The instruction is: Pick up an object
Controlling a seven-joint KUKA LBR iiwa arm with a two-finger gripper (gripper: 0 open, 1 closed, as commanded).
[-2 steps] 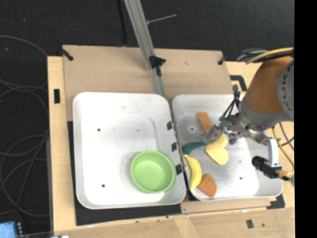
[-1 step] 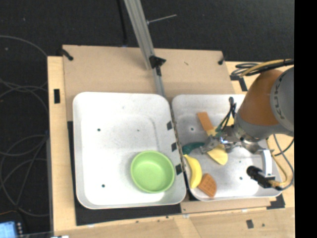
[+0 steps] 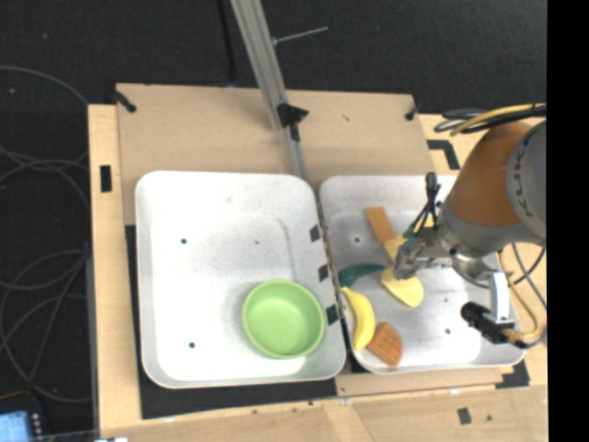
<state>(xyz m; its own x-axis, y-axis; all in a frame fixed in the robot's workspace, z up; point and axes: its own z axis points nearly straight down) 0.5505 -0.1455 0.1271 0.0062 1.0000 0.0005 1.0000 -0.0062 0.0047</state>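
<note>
Camera view: we look down at a slant on two white bins side by side; the arm reaches in from the right.

Left bin: we note a green bowl near its lower right corner, upright, open side up.

Right bin: we count a banana, an orange waffle-like block just beside the banana's lower end, an orange strip, a dark green piece and a pale yellow wedge.

Gripper: it sits low over the middle of the right bin, directly above the pale yellow wedge and touching or nearly touching its upper edge. We cannot tell whether it is spread or closed; the wrist hides that.

Likely target: we judge it to be the pale yellow wedge, lying flat on the bin floor.

Axis: the wedge's long axis runs roughly left to right, with a slight downward slope toward the right; its rounded edge faces the bin's near side.

Progress: we judge the approach done and the grasp unconfirmed. Nothing looks lifted; closing, lifting and clearing the bin remain.
</note>
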